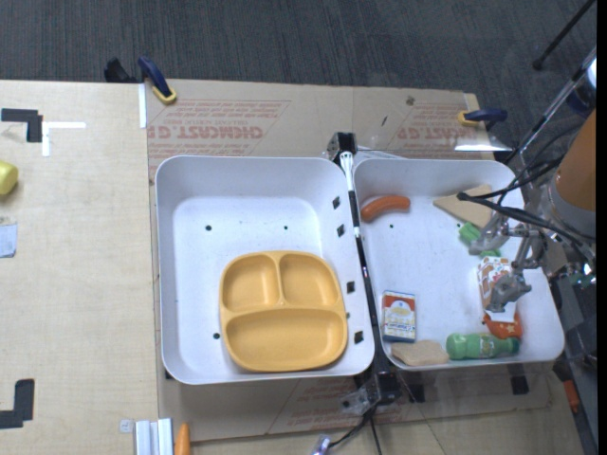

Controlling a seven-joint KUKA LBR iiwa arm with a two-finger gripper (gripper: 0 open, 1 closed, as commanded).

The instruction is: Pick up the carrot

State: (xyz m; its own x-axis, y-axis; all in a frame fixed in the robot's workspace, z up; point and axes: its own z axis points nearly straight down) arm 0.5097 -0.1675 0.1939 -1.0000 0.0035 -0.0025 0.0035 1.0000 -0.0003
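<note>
An orange, slightly curved, carrot-like piece [384, 206] lies in the right bin [432, 263] near its far left corner, close to the wall between the bins. My gripper [504, 262] hangs over the right side of that bin, well to the right of the orange piece and apart from it. It sits above a white and orange packet [492, 281] and partly hides it. A small red-orange item [504, 327] lies just in front of the packet. A small green piece [471, 235] lies beside the gripper's far side.
The right bin also holds a beige wedge [463, 207], a small card box [399, 317], a green bottle [482, 346] and a tan piece [420, 354]. In the left bin [190, 254] sits a yellow divided plate [284, 310]. Cables run beside the arm [575, 173].
</note>
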